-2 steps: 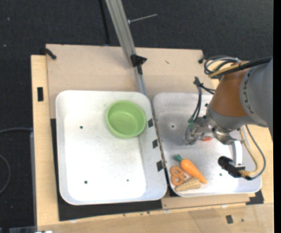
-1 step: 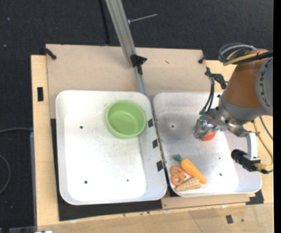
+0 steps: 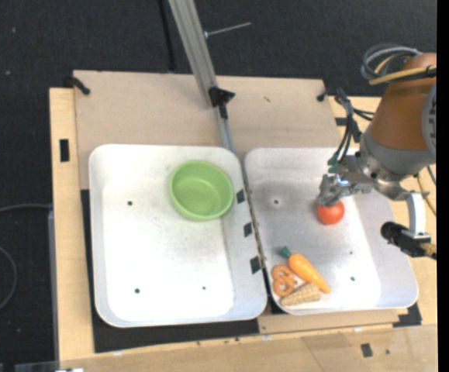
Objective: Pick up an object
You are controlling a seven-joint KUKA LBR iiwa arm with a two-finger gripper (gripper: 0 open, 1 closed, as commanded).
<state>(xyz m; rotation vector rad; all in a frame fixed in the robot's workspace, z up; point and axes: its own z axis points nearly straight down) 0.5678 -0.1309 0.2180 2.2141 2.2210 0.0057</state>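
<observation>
A small red tomato [image 3: 331, 213] lies in the right bin [image 3: 286, 177], toward its right half and about midway between the far and near walls. It is round, so no long axis or heading can be read from it; a pale patch at its top may be a stem end or a highlight, too small to tell. The gripper [image 3: 332, 193] stands directly above it, its tip at or just over the tomato's upper edge; contact cannot be confirmed from this slant. The finger parts are small and dark against the wrist, and whether they are parted or closed cannot be told.

Nearer the camera in the same bin, a toy carrot [image 3: 308, 270] lies slantwise, its green top pointing up-left toward the bin's centre and its orange tip down-right. Just beside it on the left sits a pretzel-shaped piece [image 3: 284, 280], and a pale waffle-textured piece [image 3: 303, 294] lies against the near wall, partly under the carrot. These are well apart from the tomato, with bare bin floor between.

The left bin [image 3: 123, 239] holds a green bowl [image 3: 202, 190], upright, near its far right corner. A slanted metal rail [image 3: 197, 41] runs from the top edge down to the gap between the bins. The arm [image 3: 401, 122] is cut off at the right.
</observation>
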